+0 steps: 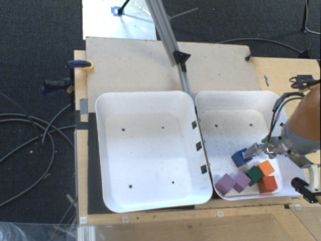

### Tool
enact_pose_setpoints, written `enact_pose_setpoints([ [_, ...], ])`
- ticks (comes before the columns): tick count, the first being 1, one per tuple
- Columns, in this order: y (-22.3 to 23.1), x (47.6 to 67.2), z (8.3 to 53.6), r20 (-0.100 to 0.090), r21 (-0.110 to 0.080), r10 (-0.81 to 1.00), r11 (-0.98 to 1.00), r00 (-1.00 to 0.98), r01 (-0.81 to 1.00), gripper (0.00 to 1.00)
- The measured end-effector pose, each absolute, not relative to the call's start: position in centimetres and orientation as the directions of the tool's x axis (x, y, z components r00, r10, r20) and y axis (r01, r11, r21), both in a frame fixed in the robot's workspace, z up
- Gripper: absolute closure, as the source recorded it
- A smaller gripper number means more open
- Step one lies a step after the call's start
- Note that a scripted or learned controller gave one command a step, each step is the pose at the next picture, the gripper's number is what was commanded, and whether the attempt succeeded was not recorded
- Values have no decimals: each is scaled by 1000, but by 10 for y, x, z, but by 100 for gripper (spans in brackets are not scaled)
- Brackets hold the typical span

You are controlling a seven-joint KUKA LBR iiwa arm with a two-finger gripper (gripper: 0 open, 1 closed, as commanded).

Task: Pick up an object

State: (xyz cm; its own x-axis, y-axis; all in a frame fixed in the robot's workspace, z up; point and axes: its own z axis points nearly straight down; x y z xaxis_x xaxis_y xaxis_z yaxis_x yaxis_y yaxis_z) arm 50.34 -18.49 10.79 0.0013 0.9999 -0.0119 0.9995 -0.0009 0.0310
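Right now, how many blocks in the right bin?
6, all at the near end of the right bin: blue block by the gripper, two purple blocks, green block, two orange blocks. The arm may hide more.

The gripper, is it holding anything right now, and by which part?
It cannot be told. The gripper sits right at the blue block in the right bin, touching or nearly so, but no clear hold shows.
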Motion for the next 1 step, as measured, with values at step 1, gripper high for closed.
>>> enact_pose_setpoints([
  [1, -199, 510, 106, -8, 33, 1000, 3, -3, 999, 0],
])
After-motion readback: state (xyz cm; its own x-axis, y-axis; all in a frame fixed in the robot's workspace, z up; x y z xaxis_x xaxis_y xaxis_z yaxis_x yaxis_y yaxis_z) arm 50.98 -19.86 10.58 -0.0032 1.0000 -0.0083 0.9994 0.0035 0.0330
